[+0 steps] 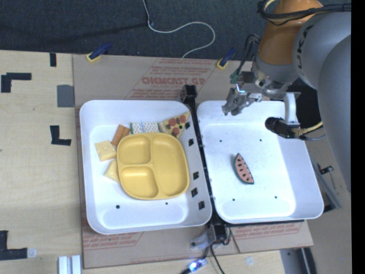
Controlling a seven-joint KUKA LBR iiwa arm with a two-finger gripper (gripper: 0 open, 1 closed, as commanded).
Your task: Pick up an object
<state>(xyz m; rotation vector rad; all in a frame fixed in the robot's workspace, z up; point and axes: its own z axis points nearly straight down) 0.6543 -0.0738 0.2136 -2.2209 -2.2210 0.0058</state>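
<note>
my gripper [235, 105] hangs at the right bin's [296, 207] far-left corner, holding nothing; its spread i cannot tell. the watermelon slice [243, 169] lies mid-bin, flat and thin, so i could skid off it.

Robot lab: taped cardboard bench [171, 79], cabling [182, 30].

The arm [328, 44] is a thick, smooth grey tube with a glossy orange band [282, 27] above the wrist, thin black cables looping around that band, and a small grey metal gripper [235, 104] of angular parts below.
</note>
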